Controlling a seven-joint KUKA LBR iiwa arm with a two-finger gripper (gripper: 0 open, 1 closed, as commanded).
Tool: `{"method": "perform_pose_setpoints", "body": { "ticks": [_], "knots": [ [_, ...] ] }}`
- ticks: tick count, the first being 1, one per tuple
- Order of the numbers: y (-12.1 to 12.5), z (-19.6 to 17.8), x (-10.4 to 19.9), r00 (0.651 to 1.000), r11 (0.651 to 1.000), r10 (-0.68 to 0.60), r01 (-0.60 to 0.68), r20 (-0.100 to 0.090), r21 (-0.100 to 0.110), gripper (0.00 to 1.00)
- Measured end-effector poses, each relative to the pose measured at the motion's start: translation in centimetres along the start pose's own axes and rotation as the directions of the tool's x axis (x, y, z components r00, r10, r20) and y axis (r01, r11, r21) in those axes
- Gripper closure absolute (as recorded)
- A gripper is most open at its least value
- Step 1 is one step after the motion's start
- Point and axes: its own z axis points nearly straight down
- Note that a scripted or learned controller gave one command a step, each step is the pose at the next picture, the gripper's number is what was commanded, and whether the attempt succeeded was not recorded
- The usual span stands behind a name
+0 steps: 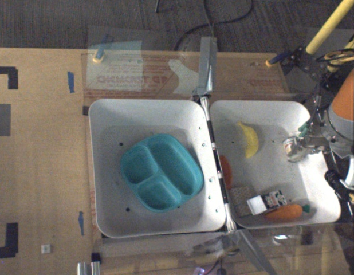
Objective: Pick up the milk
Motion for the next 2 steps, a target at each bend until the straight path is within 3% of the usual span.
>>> {"method": "perform_pose_setpoints", "body": {
  "ticks": [1, 2],
  "knots": [
    [2.6, -13.2, 0.9, 0.98, 0.98, 0.197, -0.197, 0.001, 0.003, 1.0],
    [8.2, -21.6, -1.0, 0.998, 0.998, 0.057, -0.057, 0.002, 0.001, 1.0]
  ]
}}
